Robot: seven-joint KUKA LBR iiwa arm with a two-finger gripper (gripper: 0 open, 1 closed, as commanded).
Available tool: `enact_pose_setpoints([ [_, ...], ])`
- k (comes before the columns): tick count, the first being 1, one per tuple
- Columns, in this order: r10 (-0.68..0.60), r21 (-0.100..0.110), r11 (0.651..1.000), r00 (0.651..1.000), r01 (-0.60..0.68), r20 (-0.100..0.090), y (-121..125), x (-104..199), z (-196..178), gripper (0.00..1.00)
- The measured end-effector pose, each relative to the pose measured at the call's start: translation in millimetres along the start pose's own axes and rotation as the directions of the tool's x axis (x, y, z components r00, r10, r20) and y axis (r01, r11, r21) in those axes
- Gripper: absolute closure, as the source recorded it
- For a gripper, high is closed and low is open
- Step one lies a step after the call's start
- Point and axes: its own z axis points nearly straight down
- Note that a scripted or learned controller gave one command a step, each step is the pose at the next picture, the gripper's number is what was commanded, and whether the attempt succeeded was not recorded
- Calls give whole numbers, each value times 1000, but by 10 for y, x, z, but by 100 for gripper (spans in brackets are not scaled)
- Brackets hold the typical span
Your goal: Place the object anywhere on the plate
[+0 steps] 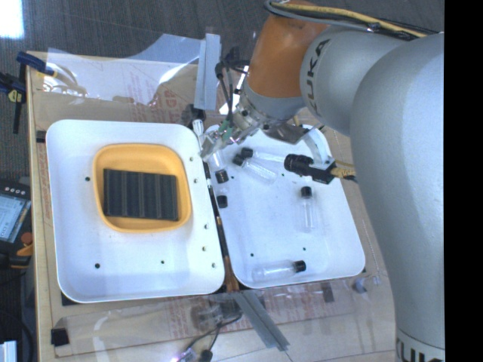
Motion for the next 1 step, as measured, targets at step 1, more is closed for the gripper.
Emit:
enact_pose_setpoints([
  [1, -128, 3, 992, 992, 128, -3, -154, 296, 112, 100],
])
